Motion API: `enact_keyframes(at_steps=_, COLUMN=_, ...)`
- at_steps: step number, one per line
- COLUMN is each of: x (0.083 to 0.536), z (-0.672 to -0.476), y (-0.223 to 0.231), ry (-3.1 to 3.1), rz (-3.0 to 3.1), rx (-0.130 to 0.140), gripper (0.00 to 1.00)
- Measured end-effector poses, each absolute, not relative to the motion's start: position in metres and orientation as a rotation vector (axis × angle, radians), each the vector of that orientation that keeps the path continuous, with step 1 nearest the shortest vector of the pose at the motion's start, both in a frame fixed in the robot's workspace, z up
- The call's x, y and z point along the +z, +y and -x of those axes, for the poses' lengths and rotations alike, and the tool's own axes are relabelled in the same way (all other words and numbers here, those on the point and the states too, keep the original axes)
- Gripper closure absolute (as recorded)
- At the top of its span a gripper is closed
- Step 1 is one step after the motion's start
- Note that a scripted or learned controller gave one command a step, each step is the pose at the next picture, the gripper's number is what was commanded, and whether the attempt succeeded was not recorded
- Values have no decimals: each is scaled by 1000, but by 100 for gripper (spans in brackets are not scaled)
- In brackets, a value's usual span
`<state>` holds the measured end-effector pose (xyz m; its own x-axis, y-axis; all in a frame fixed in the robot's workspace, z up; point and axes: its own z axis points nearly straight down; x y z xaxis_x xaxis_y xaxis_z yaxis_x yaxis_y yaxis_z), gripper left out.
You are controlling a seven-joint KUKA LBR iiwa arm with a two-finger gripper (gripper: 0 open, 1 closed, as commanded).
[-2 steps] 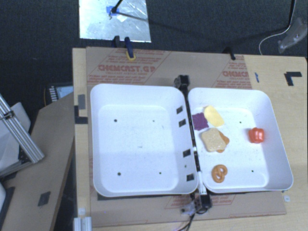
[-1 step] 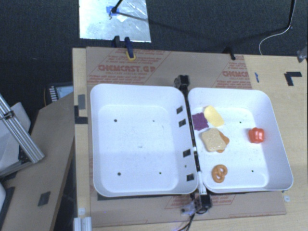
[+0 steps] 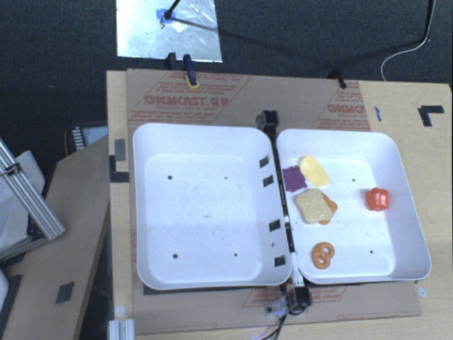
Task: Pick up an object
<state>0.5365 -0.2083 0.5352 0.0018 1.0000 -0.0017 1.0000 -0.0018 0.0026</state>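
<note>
Five small objects lie in the right bin (image 3: pixel 396 154) on the counter (image 3: pixel 120 289); the gripper's state cannot be told.

A yellow piece (image 3: pixel 313 171) touches a purple square (image 3: pixel 294 178) near the divider, a tan slice (image 3: pixel 315 207) just below them. A red piece (image 3: pixel 376 199) sits apart toward the right wall, and a pretzel (image 3: pixel 323 254) lies nearest the front. The left bin (image 3: pixel 152 144) adjoins.

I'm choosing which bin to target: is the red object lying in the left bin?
No, the red object lies in the right bin, near its right wall, apart from the pretzel.
</note>
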Motion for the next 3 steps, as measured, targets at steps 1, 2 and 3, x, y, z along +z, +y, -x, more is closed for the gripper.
enact_keyframes(at_steps=1, x=547, z=-538, y=-206, ry=2222, rz=-2209, rx=4, gripper=100)
enact_keyframes(at_steps=2, x=510, z=-484, y=-176, ry=2228, rz=-2218, rx=0, gripper=100)
enact_keyframes(at_steps=3, x=537, z=-487, y=-129, ry=2227, rz=-2209, rx=6, gripper=100)
